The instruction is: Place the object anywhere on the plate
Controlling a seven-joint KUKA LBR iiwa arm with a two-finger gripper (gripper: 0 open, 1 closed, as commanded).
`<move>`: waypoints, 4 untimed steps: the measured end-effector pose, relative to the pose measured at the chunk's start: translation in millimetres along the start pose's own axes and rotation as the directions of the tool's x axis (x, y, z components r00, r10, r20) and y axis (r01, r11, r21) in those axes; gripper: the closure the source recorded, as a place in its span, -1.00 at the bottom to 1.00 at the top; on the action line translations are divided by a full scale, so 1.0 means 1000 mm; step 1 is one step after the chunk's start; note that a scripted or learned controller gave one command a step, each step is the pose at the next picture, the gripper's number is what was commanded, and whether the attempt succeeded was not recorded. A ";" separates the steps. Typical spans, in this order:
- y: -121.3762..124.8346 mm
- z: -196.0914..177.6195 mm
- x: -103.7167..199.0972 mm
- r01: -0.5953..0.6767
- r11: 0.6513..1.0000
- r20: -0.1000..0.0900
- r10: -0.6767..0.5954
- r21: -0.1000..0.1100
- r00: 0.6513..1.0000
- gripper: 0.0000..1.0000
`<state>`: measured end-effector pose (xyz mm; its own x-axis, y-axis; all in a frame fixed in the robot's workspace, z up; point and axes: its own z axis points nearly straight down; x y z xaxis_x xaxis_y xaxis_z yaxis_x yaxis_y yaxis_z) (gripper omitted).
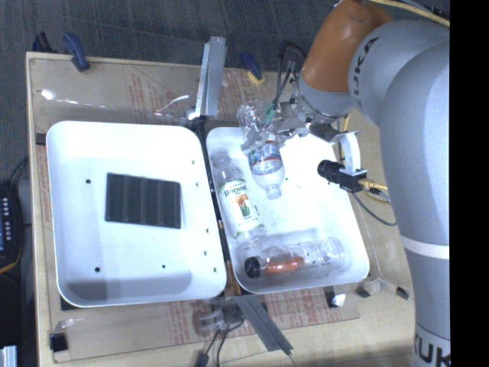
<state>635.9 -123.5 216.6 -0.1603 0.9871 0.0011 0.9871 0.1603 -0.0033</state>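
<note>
Arm (pixel 405 128) over right bin (pixel 348 205). Left bin (pixel 69 205) holds dark plate (pixel 144 200). Gripper (pixel 263 132) appears clenched on clear bottle (pixel 267 167), hanging cap-down above bin. Step: carry. Next: traverse left to plate, then release.

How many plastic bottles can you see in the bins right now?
3, all in the right bin. One bottle hangs cap-down at the gripper near the far end. One bottle lies along the left wall. One bottle lies across the near end. More may hide under the arm.
</note>
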 end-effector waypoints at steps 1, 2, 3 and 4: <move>0.006 -0.021 0.072 -0.312 0.950 0.000 0.312 -0.002 0.950 1.00; -0.009 -0.046 0.144 -0.236 0.972 0.000 0.236 0.001 0.972 1.00; -0.030 -0.061 0.210 -0.266 0.964 0.001 0.266 0.001 0.964 1.00; -0.030 -0.061 0.210 -0.266 0.964 0.001 0.266 0.000 0.964 -1.00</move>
